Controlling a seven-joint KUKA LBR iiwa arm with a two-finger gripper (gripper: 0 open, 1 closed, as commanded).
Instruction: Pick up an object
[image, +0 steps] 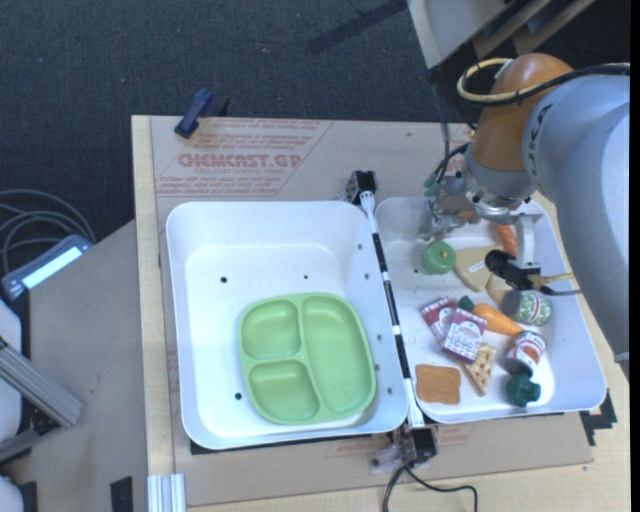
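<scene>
- The arm (560, 120) reaches in from the right over the right bin (590, 385); its gripper (445, 215) hangs at that bin's far left corner, just above a green apple (438, 258); whether the fingers are spread or pressed together cannot be told, and nothing shows between them
- The right bin holds the toys: the apple, a carrot (497, 319), red packets (455, 328), a cracker (481, 368), a brown toast (438, 384), a can (527, 350) and a dark green piece (522, 390)
- The left bin (200, 235) holds a green tray (305, 357) with three compartments
- Both bins sit side by side on the table (250, 160), touching along a black clip strip (385, 290)
</scene>
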